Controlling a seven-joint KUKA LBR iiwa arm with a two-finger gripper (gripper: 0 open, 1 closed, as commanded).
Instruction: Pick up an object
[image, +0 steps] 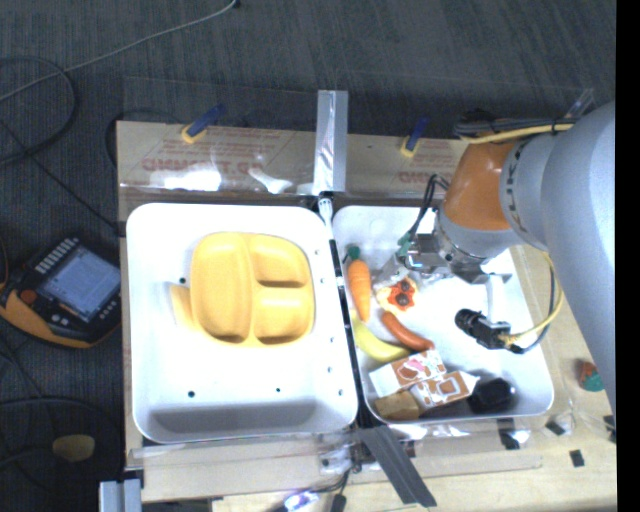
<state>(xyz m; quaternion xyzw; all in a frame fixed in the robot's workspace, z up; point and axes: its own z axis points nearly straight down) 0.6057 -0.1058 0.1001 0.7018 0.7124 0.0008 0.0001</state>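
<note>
Front of right bin (535, 395): a small printed carton (428, 378) lies next to a black thing (492, 392).
Middle of right bin: a yellow banana (374, 343), a red sausage (407, 331) and an orange carrot (358, 286) lie close together by the left wall.
Gripper (402, 292): it is low in the right bin, just beside the carrot and sausage. I cannot tell if it is open or closed.
Left bin (150, 330): a yellow tray with parts (250, 286) sits inside.
Far side: the grey arm (560, 190) with its orange band.
</note>
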